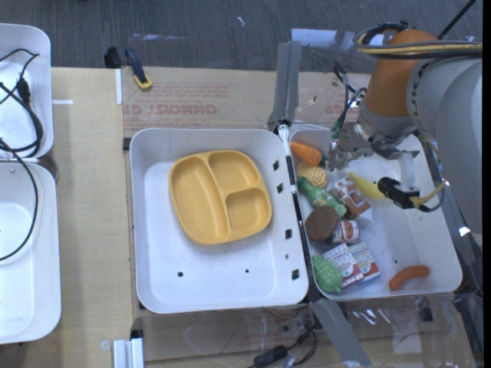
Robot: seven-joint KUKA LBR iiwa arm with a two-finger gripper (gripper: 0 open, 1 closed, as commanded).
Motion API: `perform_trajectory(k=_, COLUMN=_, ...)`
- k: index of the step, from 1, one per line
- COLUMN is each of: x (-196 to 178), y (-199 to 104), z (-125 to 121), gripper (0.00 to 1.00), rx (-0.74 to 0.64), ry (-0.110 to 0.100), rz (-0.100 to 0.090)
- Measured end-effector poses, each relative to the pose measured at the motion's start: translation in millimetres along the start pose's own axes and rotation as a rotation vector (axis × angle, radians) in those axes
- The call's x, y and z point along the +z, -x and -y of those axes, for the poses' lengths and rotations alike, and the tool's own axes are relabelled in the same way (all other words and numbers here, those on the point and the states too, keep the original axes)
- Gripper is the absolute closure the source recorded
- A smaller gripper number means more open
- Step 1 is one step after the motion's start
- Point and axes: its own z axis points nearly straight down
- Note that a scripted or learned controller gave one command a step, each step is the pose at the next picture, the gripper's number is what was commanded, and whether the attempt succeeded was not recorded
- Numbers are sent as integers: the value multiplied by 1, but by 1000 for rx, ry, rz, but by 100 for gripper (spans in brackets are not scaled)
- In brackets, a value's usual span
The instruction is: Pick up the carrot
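Note:
The carrot (306,152) is a small orange piece lying near the far left corner of the right bin (437,240), close to the divider wall. My gripper (336,159) hangs low over the bin just to the right of the carrot, apart from it by a small gap. The grey arm with its orange band comes in from the upper right and hides the bin's far right part.
A yellow divided plate (221,196) lies in the left bin (153,282). Crowding the right bin are a corn cob (313,178), a green bottle (320,196), a banana (367,187), a brown disc (322,223), a printed packet (350,265) and a sausage (409,277).

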Motion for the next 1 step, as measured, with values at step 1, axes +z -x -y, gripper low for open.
perform_trajectory(k=1, x=-1, y=2, z=0, gripper=0, rx=2, ry=1, rz=3)
